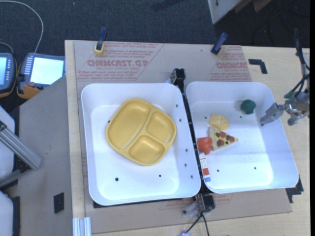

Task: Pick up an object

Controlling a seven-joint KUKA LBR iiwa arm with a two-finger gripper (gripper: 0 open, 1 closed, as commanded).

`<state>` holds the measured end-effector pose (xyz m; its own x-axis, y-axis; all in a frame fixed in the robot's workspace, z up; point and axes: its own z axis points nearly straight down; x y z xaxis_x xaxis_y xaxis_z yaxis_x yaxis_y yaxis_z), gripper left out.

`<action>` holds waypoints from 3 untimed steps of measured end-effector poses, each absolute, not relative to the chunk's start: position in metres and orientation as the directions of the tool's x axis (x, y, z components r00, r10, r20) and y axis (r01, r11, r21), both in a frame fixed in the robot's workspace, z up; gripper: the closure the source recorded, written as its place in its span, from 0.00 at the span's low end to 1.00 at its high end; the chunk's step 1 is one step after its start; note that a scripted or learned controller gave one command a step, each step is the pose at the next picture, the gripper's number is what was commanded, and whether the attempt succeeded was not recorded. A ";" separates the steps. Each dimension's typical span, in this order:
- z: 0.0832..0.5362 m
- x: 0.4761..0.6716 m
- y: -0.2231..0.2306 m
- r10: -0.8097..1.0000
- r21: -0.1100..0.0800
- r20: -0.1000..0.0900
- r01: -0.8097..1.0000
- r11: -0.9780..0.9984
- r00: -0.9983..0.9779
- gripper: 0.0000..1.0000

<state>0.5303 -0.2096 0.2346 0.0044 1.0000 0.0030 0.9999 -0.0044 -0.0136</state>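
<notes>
At right bin (275, 132) edge, the claw (275, 113) is seen near a green ball (248, 105); its state cannot be told. Nothing is lifted; pizza slice (224, 140) and ball remain in the bin, so the grasp is judged undone.

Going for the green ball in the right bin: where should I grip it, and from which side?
Probably straight from above, fingers closing across the middle of the green ball. It looks round, so any axis works, and it sits apart from the yellow piece and the bin wall. The gripper is just right of it.
</notes>
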 end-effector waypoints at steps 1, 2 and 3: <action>0.242 0.533 -0.209 1.000 0.001 -0.001 1.000 0.000 0.000 0.00; 0.180 0.533 -0.203 1.000 -0.006 0.003 1.000 0.000 0.000 0.00; 0.117 0.531 -0.203 1.000 -0.005 0.003 1.000 0.000 0.000 0.00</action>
